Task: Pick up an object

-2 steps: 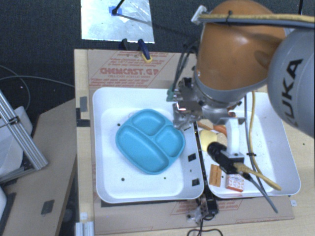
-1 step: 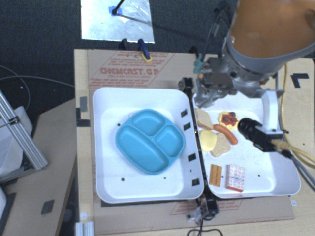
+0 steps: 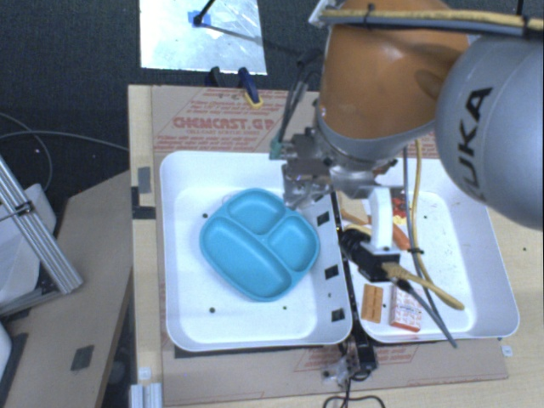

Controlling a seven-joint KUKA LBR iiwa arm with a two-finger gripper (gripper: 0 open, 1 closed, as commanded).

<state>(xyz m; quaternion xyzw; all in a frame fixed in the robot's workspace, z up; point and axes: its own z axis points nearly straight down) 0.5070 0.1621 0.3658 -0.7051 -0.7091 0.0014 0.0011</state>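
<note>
Approach step: my gripper [image 3: 299,184], aperture hidden so can't tell, hovers at the 1 o'clock edge of the blue divided plate [image 3: 259,243] in the left bin [image 3: 183,228]; next, descend onto its rim.

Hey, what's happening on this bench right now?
A grey and orange robot arm reaches in from the right over two white bins. Its gripper hangs at the upper right edge of a blue divided plate lying in the left bin. Nothing visibly sits between its fingers. The right bin holds small packets and a few thin sticks.
</note>
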